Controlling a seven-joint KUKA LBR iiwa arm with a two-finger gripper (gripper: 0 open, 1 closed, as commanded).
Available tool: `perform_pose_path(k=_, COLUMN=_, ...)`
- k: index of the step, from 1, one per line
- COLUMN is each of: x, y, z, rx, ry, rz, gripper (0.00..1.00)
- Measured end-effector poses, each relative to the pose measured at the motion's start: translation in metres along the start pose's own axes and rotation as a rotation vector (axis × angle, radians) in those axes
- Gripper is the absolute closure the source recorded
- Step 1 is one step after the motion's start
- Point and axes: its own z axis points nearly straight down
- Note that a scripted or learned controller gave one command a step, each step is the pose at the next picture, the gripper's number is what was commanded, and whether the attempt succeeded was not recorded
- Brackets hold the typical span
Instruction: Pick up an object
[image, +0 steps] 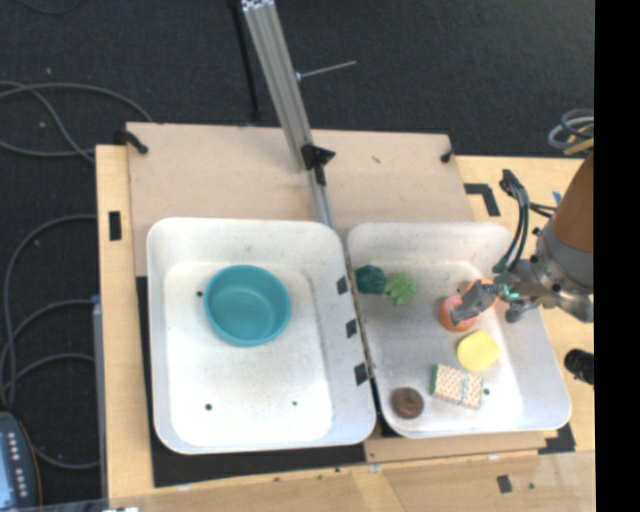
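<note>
Camera view, looking down on a worktop bearing two white bins. A grey arm with an orange band reaches in from the right, wrist low over the right bin, its pincer directly over an orange object; how far open it is cannot be told. Just below lies a yellow object. A teal bowl sits in the left bin.
</note>
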Motion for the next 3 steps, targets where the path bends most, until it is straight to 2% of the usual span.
perform_pose_path(k=1, x=-0.006, y=-0.001, z=0.043, rx=0.005, ry=-0.002, rz=0.003, gripper=0.0)
perform_pose_path(k=2, x=-0.007, y=0.008, z=0.096, rx=0.006, ry=-0.002, rz=0.003, gripper=0.0)
perform_pose_path(k=3, x=-0.009, y=0.009, z=0.143, rx=-0.001, ry=-0.005, rz=0.003, gripper=0.0)
